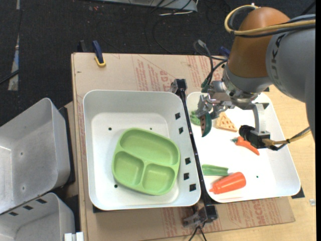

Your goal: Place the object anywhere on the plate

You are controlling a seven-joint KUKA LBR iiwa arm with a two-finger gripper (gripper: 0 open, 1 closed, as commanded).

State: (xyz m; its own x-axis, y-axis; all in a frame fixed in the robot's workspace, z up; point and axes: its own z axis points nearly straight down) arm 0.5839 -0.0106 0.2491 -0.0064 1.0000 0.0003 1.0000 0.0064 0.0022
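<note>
A light green plate [145,161] with three compartments lies in the left white bin [95,109]. My gripper [206,115] hangs over the left edge of the right bin [281,169], close to the divider between the bins. It is shut on a small dark green toy vegetable [205,127] with a reddish spot, which hangs from the fingertips above the bin floor. The plate lies down and to the left of the gripper, apart from it.
The right bin holds a yellow-orange pizza wedge [225,123], a small orange carrot [247,144], a green pod [214,169] and a larger red-orange carrot [228,183]. A grey tub [27,149] stands left of the bench. Cables hang from the wrist.
</note>
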